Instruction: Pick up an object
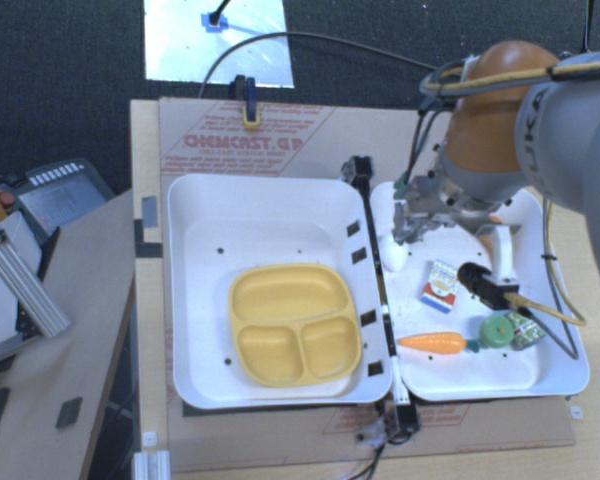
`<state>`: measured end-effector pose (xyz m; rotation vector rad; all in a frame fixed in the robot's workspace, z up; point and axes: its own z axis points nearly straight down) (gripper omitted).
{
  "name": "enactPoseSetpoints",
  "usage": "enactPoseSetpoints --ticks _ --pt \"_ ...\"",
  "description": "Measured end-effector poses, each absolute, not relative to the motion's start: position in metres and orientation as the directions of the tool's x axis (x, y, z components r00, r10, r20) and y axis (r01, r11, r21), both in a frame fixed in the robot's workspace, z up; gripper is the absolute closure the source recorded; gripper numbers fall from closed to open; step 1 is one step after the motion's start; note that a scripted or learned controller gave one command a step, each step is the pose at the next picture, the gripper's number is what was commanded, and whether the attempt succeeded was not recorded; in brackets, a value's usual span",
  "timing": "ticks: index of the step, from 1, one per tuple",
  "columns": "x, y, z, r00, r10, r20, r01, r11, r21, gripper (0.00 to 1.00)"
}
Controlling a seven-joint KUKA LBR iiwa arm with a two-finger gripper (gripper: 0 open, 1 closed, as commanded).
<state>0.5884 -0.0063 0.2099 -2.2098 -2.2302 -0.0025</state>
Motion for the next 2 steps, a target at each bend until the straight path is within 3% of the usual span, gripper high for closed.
enactPoseSetpoints --ticks 2 --pt "0.567 0.097 0.204 -0.01 1.0 0.003 1.0 0.01 0.001 1.0"
